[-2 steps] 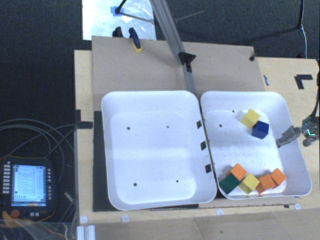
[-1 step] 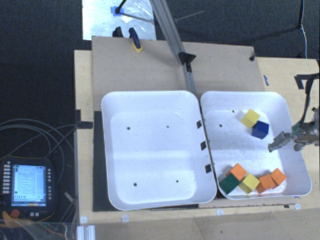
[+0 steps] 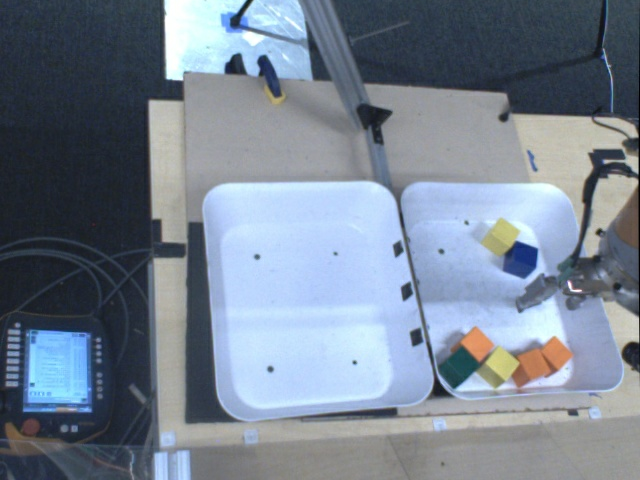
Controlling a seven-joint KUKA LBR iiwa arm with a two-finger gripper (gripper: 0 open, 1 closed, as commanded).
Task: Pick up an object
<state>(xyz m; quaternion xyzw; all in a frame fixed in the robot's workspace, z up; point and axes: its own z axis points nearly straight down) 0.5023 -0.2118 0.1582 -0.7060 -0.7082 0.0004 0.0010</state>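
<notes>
While the tool (image 3: 545,293) (grip unclear) hovers, cube blocks (image 3: 500,236) dot the smooth right bin (image 3: 590,368).

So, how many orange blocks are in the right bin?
3. One orange block lies at the near edge beside the green block; two more sit near the bin's near right corner. None seems hidden.

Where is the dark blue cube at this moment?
The dark blue cube lies in the right bin, in its upper part, touching the yellow cube at its upper left; the gripper is just below it.
</notes>
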